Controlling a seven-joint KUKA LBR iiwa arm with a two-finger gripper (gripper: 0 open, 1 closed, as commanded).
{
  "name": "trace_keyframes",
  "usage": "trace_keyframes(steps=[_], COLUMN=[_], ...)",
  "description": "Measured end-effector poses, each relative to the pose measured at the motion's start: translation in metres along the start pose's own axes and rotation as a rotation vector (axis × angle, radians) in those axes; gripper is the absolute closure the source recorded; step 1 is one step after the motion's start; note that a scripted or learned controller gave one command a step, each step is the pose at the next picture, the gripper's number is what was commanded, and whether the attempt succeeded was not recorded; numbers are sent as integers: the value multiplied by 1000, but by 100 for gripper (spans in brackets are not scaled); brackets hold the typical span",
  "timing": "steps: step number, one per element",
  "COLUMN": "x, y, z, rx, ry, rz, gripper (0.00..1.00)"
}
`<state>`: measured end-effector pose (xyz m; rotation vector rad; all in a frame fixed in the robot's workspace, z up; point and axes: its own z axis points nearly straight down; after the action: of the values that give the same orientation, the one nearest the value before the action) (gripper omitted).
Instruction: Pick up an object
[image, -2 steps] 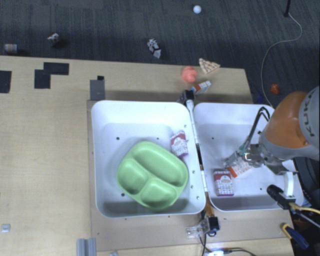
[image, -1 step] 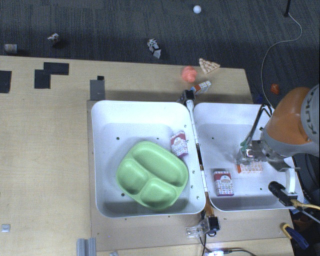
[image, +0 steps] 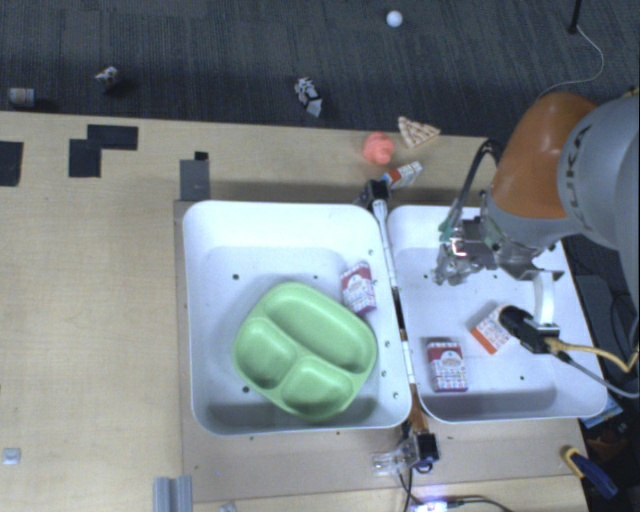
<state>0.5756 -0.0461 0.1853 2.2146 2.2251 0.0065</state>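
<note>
The claw (image: 452, 262) hangs over the upper part of the right bin (image: 420, 235), whether open or closed I cannot tell, while a red-and-white packet (image: 447, 364) and a small orange-and-white box (image: 490, 330) lie nearer the bin's front.

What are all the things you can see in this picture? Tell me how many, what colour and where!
white bins: 2, white, side by side on the bench
divided plate: 1, green, left bin
small packet: 1, red and white, left bin beside the plate
packet: 1, red and white, right bin, front
orange packet: 1, orange and white, right bin
ball: 1, pink, bench behind the bins
wedge: 1, tan, beside the ball
arm: 1, grey and orange, from the right
gripper: 1, over the right bin
</note>
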Motion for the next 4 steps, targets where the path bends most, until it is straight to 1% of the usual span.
trace_keyframes(steps=[1, 2, 3, 4], x=[-1, -46, -65, -105], y=[-1, 14, 80, 72], z=[1, 99, 100, 69], rx=[2, -3, 0, -1], ry=[-1, -2, -2, -3], rz=[1, 2, -1, 1], gripper=[0, 0, 0, 0])
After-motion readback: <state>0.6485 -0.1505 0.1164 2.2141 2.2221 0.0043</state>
